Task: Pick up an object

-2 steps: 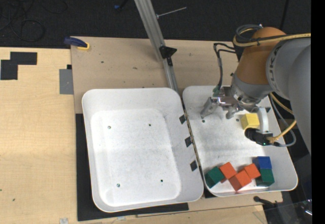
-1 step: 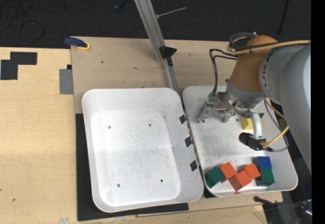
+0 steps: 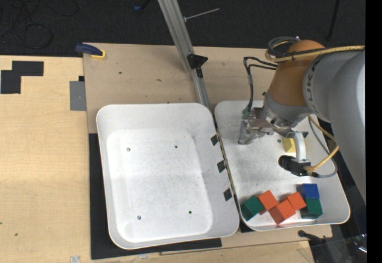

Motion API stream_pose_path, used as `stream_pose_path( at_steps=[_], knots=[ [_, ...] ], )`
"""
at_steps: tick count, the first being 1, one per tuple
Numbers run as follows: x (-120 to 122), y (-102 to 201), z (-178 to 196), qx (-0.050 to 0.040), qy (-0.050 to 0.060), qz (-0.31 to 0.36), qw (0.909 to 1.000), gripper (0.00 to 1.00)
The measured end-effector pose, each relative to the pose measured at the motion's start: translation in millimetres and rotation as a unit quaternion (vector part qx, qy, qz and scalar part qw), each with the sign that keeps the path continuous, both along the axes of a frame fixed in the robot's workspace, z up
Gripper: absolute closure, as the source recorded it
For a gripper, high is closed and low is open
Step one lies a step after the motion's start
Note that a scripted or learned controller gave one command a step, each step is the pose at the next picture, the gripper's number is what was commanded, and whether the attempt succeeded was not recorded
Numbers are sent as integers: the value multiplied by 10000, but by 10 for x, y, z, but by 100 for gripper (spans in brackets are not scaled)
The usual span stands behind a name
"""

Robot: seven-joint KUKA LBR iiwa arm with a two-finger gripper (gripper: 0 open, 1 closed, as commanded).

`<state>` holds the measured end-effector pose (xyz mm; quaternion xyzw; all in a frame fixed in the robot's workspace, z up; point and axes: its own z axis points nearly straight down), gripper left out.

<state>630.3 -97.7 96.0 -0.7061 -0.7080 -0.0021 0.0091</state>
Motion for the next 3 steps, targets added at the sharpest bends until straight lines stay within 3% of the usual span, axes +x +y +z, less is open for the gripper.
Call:
stream_pose_path(
  at_steps=[1,3],
  knots=[
    [-56,11,608,-75,-63,-12,10000,100],
    [15,90,1575,-79,-70,-7,9999,100]
  ],
)
